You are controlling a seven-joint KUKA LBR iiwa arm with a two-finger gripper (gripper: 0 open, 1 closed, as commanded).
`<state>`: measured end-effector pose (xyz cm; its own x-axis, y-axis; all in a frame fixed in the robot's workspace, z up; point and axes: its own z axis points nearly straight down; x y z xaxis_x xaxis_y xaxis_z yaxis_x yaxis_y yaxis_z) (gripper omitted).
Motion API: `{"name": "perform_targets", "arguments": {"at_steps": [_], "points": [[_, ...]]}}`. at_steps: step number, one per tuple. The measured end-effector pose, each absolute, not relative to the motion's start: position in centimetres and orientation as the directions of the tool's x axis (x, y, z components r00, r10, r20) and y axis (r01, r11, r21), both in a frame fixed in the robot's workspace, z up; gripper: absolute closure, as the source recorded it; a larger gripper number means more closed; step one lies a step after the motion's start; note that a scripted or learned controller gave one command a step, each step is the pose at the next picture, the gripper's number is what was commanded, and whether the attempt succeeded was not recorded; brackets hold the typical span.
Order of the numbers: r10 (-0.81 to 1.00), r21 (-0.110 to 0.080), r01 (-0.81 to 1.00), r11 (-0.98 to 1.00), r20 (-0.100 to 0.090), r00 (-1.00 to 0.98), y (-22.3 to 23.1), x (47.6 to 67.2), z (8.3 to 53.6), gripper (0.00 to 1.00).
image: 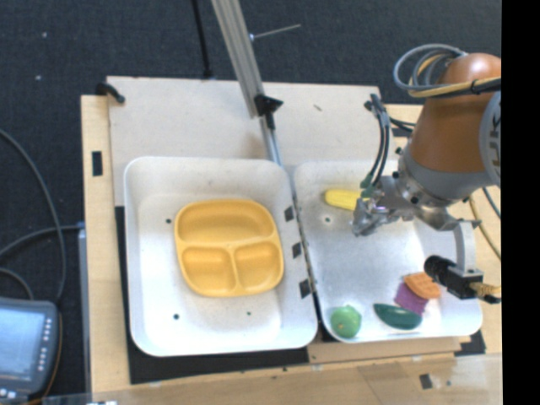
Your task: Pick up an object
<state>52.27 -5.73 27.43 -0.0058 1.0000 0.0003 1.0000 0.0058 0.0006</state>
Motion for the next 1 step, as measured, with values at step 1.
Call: {"name": "perform_targets", "arguments": {"at_steps": [1], "points": [[1.000, 0.001, 1.000, 0.006, 0.000, -0.006, -1.07, 53.76, 26.38, 1.00]]}}
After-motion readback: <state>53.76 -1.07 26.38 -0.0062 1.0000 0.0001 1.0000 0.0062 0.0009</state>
